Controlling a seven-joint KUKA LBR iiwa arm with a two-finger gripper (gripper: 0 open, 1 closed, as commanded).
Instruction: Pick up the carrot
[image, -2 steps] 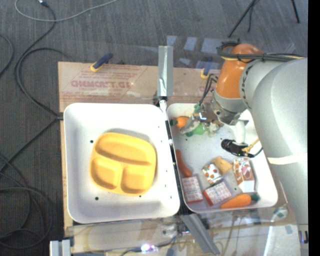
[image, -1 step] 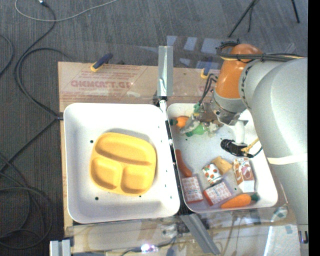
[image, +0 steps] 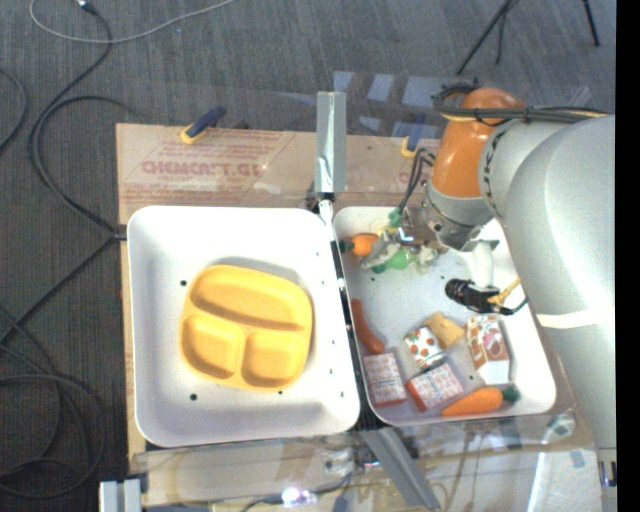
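Camera view. The arm (image: 565, 230) is reaching in from the right and is holding the gripper (image: 404, 238) low over the upper left corner of the right bin (image: 548, 390). Whether the gripper is spread, pressed together or pinching anything cannot be told, since the wrist is hiding its working end from above. A small carrot (image: 362, 243) is lying in that corner, just beside the gripper on the view's left, with its green leaves (image: 388, 260) trailing toward the tool. A larger carrot (image: 473, 402) is lying along the lower edge of the same bin, well apart from the gripper. The step in hand is judged to be the approach to, or the closing on, the small carrot, with no lift yet under way. The next move is probably calling for the tool to be centred over the orange body rather than the leaves, closed, then raised straight up. The bin's corner walls are crowding the small carrot and are likely leaving little room on that side. A red stick (image: 366, 327) is lying along the left wall below it, near but not touching. Several small printed boxes (image: 436, 385) and a tan wedge (image: 447, 326) are sitting in the lower half, clear of the grasp. The left bin (image: 150, 400) is holding a yellow tray (image: 247, 325), out of the way.
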